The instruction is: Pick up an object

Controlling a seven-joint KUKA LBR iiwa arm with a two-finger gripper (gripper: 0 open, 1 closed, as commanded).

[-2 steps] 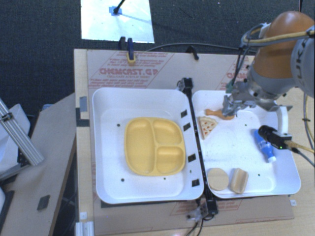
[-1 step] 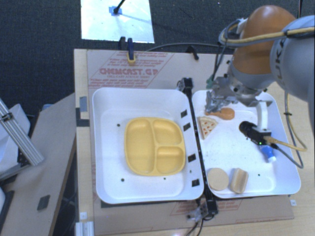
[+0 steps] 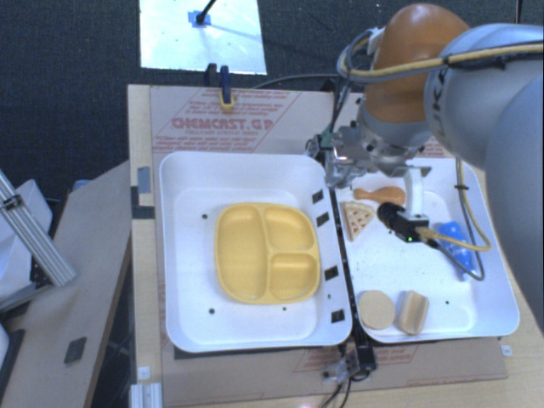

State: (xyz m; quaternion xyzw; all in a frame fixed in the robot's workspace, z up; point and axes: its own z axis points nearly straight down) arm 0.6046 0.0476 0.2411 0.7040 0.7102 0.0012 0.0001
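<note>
Yellow tray (image 3: 268, 253) in left bin (image 3: 189, 313)

Two bins side by side on the surface (image 3: 255, 113), meeting along a shared wall down the middle. Hand (image 3: 337, 173) over the far end of that wall, at the back inner corner of the right bin (image 3: 500, 308).

Left of the hand and nearer the camera, in the middle of the left bin (image 3: 174, 228): divided plate (image 3: 268, 253).

Just right of the hand, in the right bin: drumstick (image 3: 380, 195). Just in front of the hand, close beside the shared wall: pizza slice (image 3: 357, 219). Farther right of the hand, apart from both: oblong toy (image 3: 455, 246).

Well in front of the hand, at the near edge of the right bin: round disc (image 3: 376, 309), with block (image 3: 413, 313) just beside it on the right.
</note>
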